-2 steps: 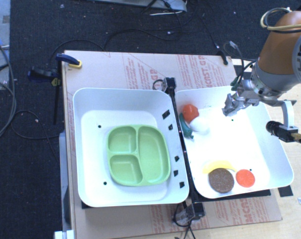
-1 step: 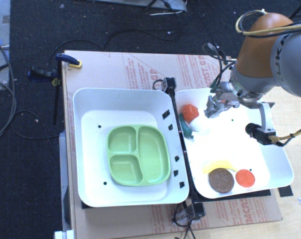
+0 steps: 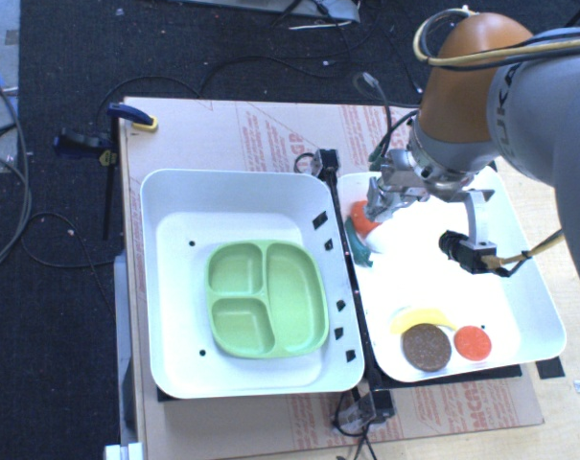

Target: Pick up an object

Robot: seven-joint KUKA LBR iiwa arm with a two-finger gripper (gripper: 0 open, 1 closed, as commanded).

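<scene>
Near the frame's lower right, in the right bin (image 3: pixel 520 286): brown disc (image 3: pixel 427 347), red-orange disc (image 3: pixel 474 343) just beside it, yellow piece (image 3: pixel 419 320) touching the brown disc's upper edge. Left bin (image 3: pixel 165 257): green divided tray (image 3: pixel 266 298). Farther up, at the right bin's upper left corner: orange object (image 3: pixel 363 222) with a teal piece (image 3: pixel 358 248) below it, right under the tool (image 3: pixel 383 205). Tool's grip state: cannot tell. Worktop (image 3: pixel 251 132) beyond.
</scene>
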